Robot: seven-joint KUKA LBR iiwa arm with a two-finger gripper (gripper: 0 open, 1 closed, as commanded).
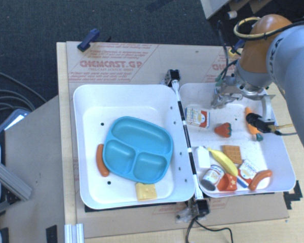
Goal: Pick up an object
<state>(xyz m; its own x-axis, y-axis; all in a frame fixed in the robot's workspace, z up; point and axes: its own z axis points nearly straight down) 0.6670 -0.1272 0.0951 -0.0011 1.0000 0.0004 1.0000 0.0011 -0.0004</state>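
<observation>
Watching from my station, I see the arm [281, 49] reaching in from three o'clock, its gripper [227, 96] low over the upper part of the right bin [285, 162]. I cannot tell whether the gripper is open or closed, and I see nothing held in it. The left bin [86, 135] carries the blue tray [138, 150], with a sausage [102, 160] at its nine o'clock and a cheese block [146, 191] at six. Nearest pickable things are the small carton [196, 116] at the gripper's eight o'clock and the strawberry [223, 130] at six. My worry: descending here, the gripper meets bare bin floor between them, or nudges the carton aside.
</observation>
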